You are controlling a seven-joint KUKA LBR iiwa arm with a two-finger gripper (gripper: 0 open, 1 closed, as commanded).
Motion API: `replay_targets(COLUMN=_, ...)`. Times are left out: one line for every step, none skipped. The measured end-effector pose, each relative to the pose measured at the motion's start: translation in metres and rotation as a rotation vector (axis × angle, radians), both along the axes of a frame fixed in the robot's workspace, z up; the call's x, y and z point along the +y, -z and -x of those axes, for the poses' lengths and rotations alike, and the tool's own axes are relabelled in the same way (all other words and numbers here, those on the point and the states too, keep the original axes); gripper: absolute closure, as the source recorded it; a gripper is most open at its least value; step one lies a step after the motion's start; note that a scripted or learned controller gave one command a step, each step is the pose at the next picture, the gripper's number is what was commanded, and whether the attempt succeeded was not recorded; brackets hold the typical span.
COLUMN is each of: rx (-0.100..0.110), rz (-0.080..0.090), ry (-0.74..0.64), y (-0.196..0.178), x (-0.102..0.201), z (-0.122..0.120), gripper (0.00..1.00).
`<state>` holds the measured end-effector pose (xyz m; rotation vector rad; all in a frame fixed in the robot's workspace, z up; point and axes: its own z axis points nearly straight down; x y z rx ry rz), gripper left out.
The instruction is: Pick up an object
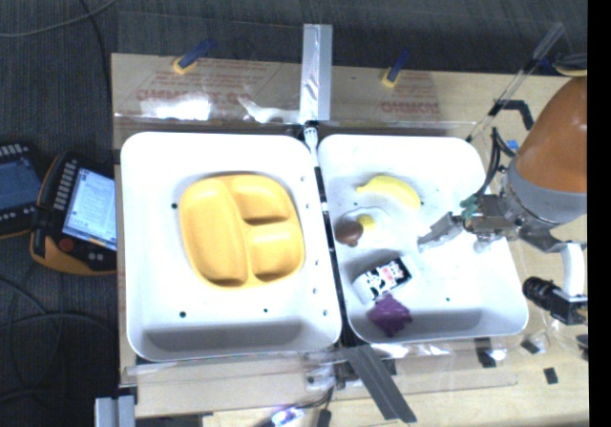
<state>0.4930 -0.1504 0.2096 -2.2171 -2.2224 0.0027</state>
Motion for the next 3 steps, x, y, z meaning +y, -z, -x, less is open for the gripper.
replay_targets(rx=-0.001, rz=0.001, ry=-0.165, y=0.006, x=0.036, z=-0.081, gripper=0.00)
replay_targets(rx=-0.002, rz=0.005, ry=-0.157, y=0.116, x=0.035, z=-0.137, gripper=0.00)
replay_targets(rx=-0.016, rz=0.006, ry=-0.228, y=0.119, x=0.048, z=-0.093, gripper=0.00)
